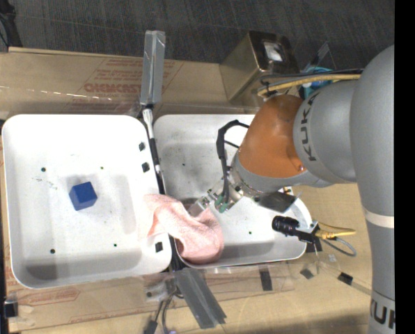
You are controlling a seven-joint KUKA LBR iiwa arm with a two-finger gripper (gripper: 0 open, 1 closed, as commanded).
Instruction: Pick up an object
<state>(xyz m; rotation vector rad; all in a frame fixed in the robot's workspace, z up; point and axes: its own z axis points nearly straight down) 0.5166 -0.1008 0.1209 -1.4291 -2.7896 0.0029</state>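
Note:
A pink cloth (186, 229) lies crumpled at the front left of the right bin (193, 141), with one end draped over the rim between the two bins. My gripper (217, 202) is low in the right bin, at the cloth's upper right edge and touching or nearly touching it. The grey arm with its orange band (270, 145) hangs over the right half of that bin and hides the floor beneath it. A small blue cube (83, 195) sits alone in the middle of the left bin (33, 138).
A grey metal bar (152, 65) stands up behind the gap between the bins. Brown cardboard (68, 78) lines the back of the bench. A tan box (256, 58) sits behind the right bin.

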